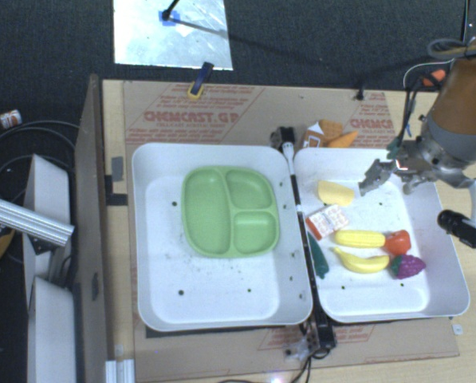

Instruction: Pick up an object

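Camera view, biggest first: two white bins side by side, left bin (162, 294) w/ a green divided plate (228, 212), right bin (441, 294) w/ all the small stuff. My arm (461, 106) comes in from the right, and my claw (389, 174) hangs over the right bin's upper part w/ nothing between the fingers; can't tell if they're open or closed from here. Targets, big to small: two bananas (360, 250) mid-bin, yellow block (336, 192) just beside my claw tip, red-white packet (327, 220) near the divider, tomato (398, 242) & purple grapes (409, 266) touching the bananas' right end. Best bet imo: the yellow block, since it's nearest & sits apart from the rest. I'd centre over it, drop straight down, close across its short side, and avoid the banana cluster, too crowded.
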Controlling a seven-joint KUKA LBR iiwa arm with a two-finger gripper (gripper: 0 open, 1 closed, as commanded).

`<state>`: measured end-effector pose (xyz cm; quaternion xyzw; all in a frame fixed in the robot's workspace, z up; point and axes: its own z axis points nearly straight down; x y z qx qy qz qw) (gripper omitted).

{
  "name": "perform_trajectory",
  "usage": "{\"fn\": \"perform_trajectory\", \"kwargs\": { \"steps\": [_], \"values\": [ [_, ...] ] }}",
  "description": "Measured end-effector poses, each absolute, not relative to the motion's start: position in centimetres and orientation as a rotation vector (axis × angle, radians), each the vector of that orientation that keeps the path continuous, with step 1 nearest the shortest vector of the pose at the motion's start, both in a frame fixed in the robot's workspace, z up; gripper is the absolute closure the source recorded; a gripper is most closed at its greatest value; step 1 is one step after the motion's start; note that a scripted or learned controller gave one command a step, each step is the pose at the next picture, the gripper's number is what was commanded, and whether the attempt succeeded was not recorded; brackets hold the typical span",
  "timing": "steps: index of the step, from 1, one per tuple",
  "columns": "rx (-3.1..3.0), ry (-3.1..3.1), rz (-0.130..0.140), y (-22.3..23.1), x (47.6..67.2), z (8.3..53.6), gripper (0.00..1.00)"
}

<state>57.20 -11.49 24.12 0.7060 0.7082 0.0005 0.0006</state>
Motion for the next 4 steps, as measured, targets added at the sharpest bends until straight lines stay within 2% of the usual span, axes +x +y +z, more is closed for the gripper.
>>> {"fn": "perform_trajectory", "kwargs": {
  "steps": [1, 2, 3, 4],
  "values": [
    [2.228, 2.224, -0.006, -12.4, 52.1, 16.7, 0.00],
    [2.222, 2.222, 0.001, -10.9, 50.0, 8.1, 0.00],
    [2.218, 2.221, 0.006, -10.9, 50.3, 9.5, 1.00],
    [2.201, 2.224, 0.019, -6.8, 52.8, 23.0, 1.00]
  ]
}}
